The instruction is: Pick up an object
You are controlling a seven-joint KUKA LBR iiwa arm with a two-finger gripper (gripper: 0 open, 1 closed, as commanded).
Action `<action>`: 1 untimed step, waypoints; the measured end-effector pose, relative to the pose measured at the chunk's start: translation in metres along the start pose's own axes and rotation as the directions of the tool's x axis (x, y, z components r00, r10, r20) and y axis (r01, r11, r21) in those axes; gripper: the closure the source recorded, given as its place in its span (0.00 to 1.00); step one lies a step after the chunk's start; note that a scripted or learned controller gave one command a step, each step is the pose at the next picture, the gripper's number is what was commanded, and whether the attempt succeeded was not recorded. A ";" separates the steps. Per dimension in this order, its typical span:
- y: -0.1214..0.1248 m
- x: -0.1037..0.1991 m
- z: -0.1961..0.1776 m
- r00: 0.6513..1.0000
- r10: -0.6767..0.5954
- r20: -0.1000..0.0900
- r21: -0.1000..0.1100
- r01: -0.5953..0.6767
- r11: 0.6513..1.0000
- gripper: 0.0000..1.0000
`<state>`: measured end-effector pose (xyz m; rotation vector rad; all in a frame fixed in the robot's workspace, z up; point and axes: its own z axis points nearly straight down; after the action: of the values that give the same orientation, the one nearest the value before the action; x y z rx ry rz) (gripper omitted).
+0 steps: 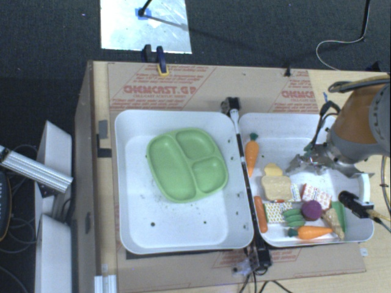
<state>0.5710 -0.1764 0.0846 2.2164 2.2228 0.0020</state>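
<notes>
The two shallow white bins (183, 240) look like smooth, faintly glossy plastic. In the left bin lies a pale green divided plate (187, 164) of matt plastic. The table (183, 90) wears a tan protective paper printed in red, dull in finish. At twelve o'clock beyond it a square silvery sheet (145, 17) shines like foil. The orange toy carrot (251, 153) has a smooth plastic sheen. The arm's orange band (354, 118) looks glossy.
</notes>
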 end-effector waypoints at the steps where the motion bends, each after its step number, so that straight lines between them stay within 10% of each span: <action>1: 0.001 0.000 -0.011 1.000 -0.002 0.000 -0.002 0.002 1.000 1.00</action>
<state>0.5718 -0.1765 0.0954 2.2132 2.2237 0.0039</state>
